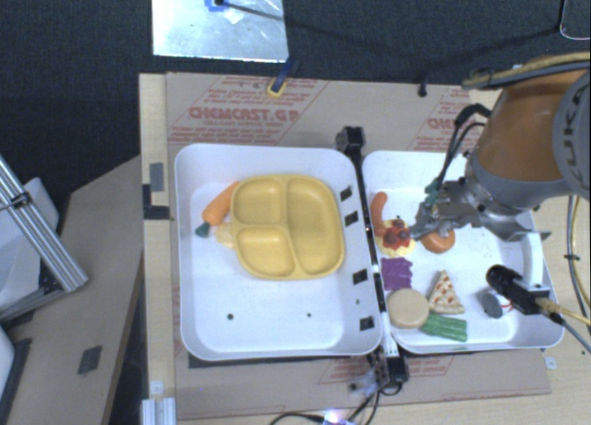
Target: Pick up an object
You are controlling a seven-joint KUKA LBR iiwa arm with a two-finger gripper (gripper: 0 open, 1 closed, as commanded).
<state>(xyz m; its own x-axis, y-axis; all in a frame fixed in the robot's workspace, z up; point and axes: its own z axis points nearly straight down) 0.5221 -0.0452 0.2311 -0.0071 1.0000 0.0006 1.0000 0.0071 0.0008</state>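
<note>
The right bin (pixel 462 169) holds several toy foods. Among them are an orange sausage (pixel 379 205), a red and yellow piece (pixel 397 235), an orange round piece (pixel 440 243), a purple piece (pixel 397 273), a tan disc (pixel 408 308), a pizza slice (pixel 446 295), a green piece (pixel 445 328) and a small grey piece (pixel 489 305). My gripper (pixel 430 220) hangs low over the bin's middle, between the red and yellow piece and the orange round piece. Nothing shows as held.
The left bin (pixel 199 317) carries a yellow divided plate (pixel 282 226), with an orange carrot (pixel 219 204) at the plate's left edge. A black divider (pixel 362 229) runs between the bins. The arm's orange band (pixel 526 132) hangs over the right bin's far right corner.
</note>
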